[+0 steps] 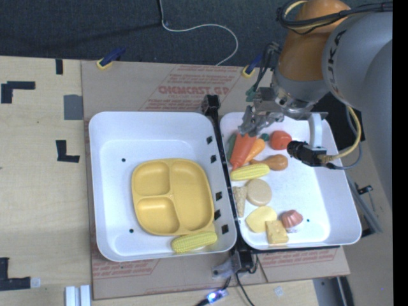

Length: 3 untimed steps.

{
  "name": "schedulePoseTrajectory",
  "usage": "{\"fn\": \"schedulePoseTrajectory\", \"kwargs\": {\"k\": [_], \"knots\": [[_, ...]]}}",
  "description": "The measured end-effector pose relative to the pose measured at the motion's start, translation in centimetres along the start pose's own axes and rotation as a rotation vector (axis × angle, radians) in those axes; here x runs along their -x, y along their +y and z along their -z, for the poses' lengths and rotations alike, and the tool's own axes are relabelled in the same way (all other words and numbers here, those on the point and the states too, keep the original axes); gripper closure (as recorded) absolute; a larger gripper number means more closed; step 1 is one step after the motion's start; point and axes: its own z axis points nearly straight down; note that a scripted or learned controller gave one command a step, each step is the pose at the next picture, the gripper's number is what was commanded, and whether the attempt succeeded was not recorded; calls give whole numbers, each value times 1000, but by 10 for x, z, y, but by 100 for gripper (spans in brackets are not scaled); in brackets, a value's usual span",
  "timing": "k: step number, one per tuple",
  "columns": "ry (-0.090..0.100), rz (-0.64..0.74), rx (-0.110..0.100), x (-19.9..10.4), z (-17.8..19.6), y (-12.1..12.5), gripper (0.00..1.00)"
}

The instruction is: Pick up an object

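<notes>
The right bin holds toy food: an orange carrot, a red tomato, a yellow corn cob, a brown drumstick-like piece, a round beige piece, a yellow piece, a cheese wedge and a pink piece. My gripper hangs over the bin's far left corner, right above the carrot's green top. Its fingertips are hard to make out against the items.
The left bin holds a yellow divided plate and a second corn cob at its near edge. A black divider runs between the bins. A white cable lies on the dark surface behind.
</notes>
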Motion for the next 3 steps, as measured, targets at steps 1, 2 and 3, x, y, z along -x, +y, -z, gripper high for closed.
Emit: {"fn": "schedulePoseTrajectory", "kwargs": {"k": [1, 2, 3], "knots": [[0, 0, -1, -53, 4, -11, 100], [-1, -1, -3, -106, -16, -33, 100], [-2, -4, -2, -119, -19, -45, 100]]}}
